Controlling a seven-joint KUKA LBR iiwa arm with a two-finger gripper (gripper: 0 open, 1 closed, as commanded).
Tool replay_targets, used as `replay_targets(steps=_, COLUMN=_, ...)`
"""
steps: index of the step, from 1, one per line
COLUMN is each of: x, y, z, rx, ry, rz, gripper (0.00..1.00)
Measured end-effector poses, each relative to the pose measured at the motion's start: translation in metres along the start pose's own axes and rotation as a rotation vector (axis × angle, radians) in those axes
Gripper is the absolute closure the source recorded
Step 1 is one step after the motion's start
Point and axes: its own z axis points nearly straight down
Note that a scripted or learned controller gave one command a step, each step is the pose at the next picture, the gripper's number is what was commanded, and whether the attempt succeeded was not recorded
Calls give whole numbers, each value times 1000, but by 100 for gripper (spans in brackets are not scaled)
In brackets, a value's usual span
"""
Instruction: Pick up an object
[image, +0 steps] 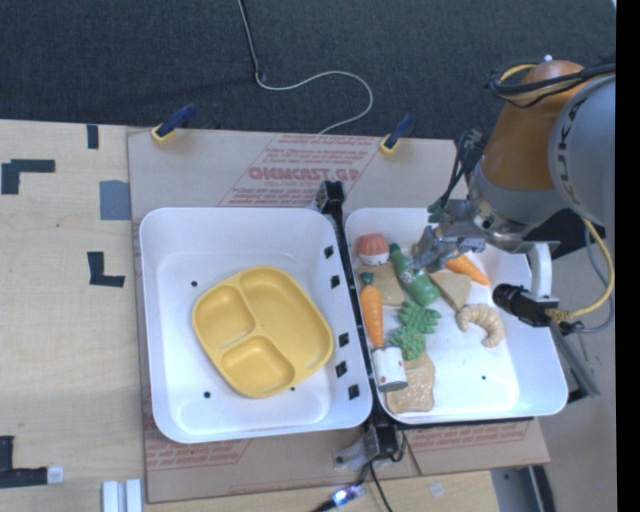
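The gripper (432, 248) hangs over the back part of the right bin (520, 395), its dark fingers pointing down and to the left at the clutter of toy food there. Just under and in front of it lies a green bottle (416, 282), slanted, its neck toward the back of the bin — the fingertips sit right at its upper end, but whether they touch it or merely hover above cannot be told, nor whether they are parted or closed; nothing is plainly seen between them. An orange carrot piece (467, 267) lies just right of the gripper, partly under the wrist. A red-capped mushroom (372, 247) sits near the bin's left wall, a long carrot (372, 314) in front of it, then a green leafy piece (415, 328), a croissant (482, 322) to the right, and a cracker (413, 387) at the front. The left bin (170, 240) holds a yellow divided tray (262, 330) — well apart from the arm.
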Motion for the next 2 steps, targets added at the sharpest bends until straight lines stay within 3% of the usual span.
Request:
replay_targets(steps=1, x=12, y=-8, z=7, rx=3, ry=-1, rz=5, gripper=100)
replay_targets(steps=2, x=3, y=-1, z=-1, rx=2, ry=-1, rz=5, gripper=100)
